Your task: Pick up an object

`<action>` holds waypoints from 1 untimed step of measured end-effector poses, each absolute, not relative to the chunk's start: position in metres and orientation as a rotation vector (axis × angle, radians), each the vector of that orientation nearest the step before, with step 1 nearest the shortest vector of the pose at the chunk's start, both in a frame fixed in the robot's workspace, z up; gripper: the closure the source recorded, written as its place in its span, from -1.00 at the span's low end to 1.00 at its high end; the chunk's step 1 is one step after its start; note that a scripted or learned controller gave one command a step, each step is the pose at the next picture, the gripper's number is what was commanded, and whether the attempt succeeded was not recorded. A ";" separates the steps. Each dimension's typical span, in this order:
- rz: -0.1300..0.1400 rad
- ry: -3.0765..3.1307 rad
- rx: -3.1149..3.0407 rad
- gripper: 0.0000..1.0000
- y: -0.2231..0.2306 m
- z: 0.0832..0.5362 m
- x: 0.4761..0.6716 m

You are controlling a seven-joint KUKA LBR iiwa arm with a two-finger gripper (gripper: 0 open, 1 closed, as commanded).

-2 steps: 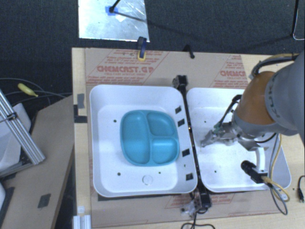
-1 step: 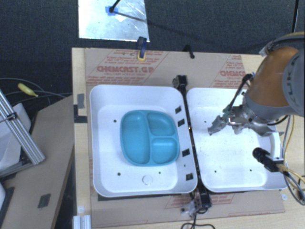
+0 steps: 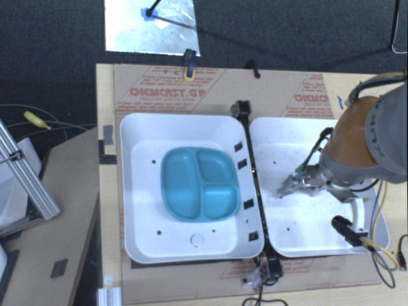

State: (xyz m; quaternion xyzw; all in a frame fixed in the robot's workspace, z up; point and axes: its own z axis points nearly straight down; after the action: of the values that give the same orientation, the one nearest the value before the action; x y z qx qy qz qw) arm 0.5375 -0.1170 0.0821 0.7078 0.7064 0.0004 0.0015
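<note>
Arm's gripper (image 3: 285,188) reaches low into the right bin (image 3: 306,244), its grasp state indiscernible, while the blue divided tray (image 3: 199,183) lies flat in the left bin (image 3: 143,234), ungrasped.

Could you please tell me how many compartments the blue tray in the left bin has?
3: the blue tray has one long compartment on its left side, and two smaller ones on the right, upper and lower.

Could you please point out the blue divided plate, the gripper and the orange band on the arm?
blue divided plate (image 3: 201,183): camera view, centre divider.
gripper (image 3: 285,188): camera view, tip.
orange band (image 3: 352,136): camera view, middle.
</note>
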 end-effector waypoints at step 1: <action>0.024 2.223 2.200 -1.00 -0.057 0.277 0.558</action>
State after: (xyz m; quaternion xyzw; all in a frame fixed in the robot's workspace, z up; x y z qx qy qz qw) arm 0.5585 -0.0566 0.2773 0.7034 0.7108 0.0076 0.0072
